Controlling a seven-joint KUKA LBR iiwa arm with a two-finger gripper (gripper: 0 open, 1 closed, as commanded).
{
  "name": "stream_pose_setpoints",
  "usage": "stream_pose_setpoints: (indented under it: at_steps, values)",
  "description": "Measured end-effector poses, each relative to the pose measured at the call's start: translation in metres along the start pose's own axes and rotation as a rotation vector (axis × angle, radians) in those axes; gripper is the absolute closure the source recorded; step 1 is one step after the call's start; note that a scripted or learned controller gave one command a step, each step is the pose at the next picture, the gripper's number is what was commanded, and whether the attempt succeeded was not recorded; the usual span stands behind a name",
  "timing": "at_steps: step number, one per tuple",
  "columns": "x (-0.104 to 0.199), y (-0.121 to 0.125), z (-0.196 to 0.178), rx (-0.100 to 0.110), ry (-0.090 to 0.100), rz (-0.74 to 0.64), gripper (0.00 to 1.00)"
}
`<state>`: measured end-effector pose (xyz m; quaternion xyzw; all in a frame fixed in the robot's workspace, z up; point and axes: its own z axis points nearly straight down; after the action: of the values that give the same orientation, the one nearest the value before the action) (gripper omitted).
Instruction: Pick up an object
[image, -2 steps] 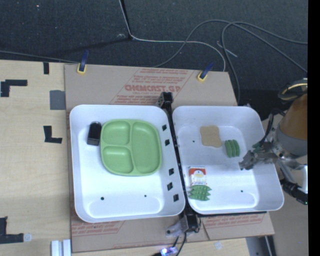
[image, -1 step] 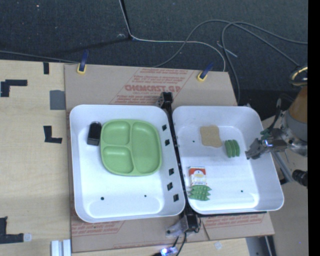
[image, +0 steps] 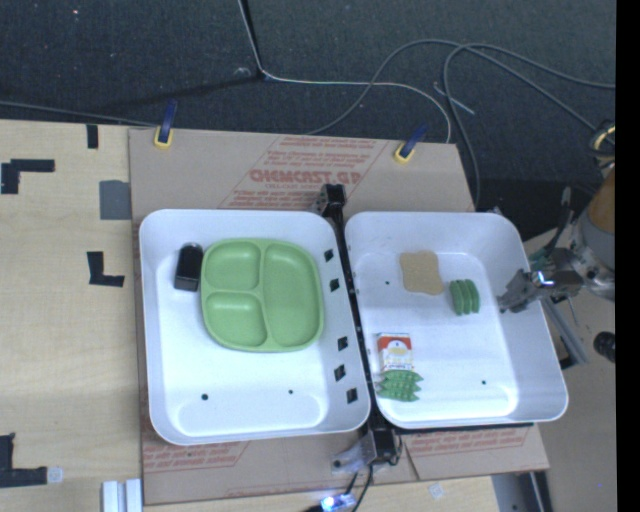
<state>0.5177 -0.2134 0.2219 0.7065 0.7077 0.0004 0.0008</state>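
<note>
Pincer (image: 520, 290) at right bin's (image: 500, 400) right rim, over the edge; too blurred to tell how it stands or whether it has hold of anything. Nearest object, green ridged piece (image: 463, 297), lies just beside tan pad (image: 421, 271). Pea packet (image: 396, 366) near front.

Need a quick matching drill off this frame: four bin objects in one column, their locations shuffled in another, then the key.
Things:
1. green divided plate
2. small black object
3. tan square piece
4. packet with green pea pods

Places:
A. right bin, far part, beside the ribbed green piece
B. left bin, against the plate's left edge
C. right bin, near part, close to the divider
D. left bin, middle

Pairs: 1-D, 2-B, 3-A, 4-C
</note>
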Motion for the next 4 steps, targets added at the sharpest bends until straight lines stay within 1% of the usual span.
stream_pose_setpoints:
  at_steps: [1,2,4]
  values:
    - [0.050,0.016,0.010,0.003,0.001,-0.004,1.00]
    - [0.099,0.044,0.010,0.002,0.002,-0.005,1.00]
    - [0.194,0.084,-0.009,0.001,0.002,-0.004,1.00]
